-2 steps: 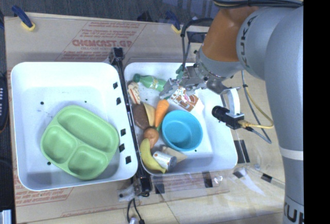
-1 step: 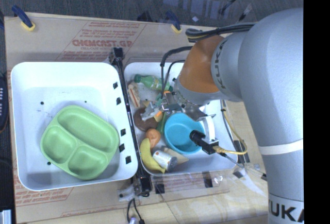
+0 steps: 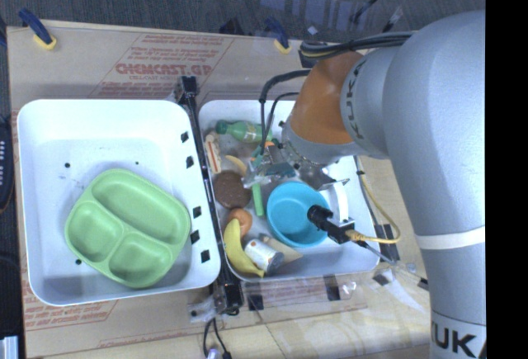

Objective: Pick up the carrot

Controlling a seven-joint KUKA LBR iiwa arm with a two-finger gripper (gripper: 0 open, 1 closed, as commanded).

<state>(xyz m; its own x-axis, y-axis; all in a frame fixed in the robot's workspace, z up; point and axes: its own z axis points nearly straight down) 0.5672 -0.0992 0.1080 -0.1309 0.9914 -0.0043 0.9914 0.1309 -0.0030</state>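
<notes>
The carrot [image 3: 214, 156] looks like a thin orange stick lying along the left wall of the right bin [image 3: 363, 262], near its back. My gripper [image 3: 271, 158] hangs below the orange wrist band over the middle of that bin, a little right of the carrot, among clutter. I see nothing that I can make out as held. The wrist hides part of the bin behind it.
In the right bin lie a green bottle [image 3: 239, 130], a brown round thing [image 3: 230, 188], a small orange fruit [image 3: 241, 219], a banana [image 3: 234, 254], a silver can [image 3: 262, 252] and a blue bowl [image 3: 294, 214]. The left bin [image 3: 49, 126] holds a green divided plate [image 3: 128, 227].
</notes>
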